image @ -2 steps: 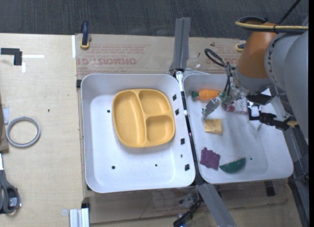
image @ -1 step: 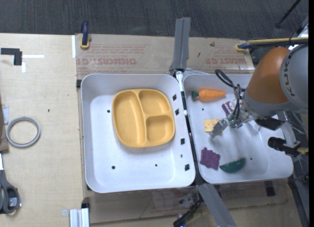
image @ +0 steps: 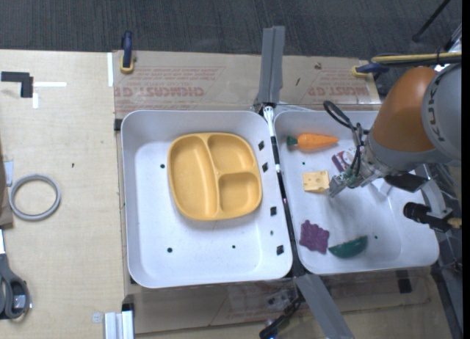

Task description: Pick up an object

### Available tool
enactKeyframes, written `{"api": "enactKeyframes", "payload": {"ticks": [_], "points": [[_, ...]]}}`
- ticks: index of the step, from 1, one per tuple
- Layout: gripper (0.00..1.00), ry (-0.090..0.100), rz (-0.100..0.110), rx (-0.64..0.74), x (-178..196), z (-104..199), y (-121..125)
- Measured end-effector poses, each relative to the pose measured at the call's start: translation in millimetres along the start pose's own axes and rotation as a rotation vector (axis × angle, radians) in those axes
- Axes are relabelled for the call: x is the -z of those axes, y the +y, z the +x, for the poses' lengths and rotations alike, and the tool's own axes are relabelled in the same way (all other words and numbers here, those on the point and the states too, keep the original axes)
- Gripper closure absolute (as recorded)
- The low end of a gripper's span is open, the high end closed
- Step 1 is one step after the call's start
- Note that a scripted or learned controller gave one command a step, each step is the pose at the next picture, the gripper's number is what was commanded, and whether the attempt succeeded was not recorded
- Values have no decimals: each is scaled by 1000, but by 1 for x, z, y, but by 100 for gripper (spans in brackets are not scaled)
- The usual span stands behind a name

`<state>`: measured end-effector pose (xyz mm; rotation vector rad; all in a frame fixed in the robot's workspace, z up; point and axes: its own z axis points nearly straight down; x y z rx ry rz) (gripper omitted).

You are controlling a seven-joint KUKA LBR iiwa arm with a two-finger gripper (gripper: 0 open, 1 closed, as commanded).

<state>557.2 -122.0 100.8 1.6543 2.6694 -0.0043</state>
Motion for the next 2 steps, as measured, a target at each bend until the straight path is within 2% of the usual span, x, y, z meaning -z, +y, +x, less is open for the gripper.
{"api": "enactKeyframes", "payload": {"ticks": [1,2], "points": [[100,0,0,-227,186,23,0],[100,3,1,-397,-10,14,-39]]}}
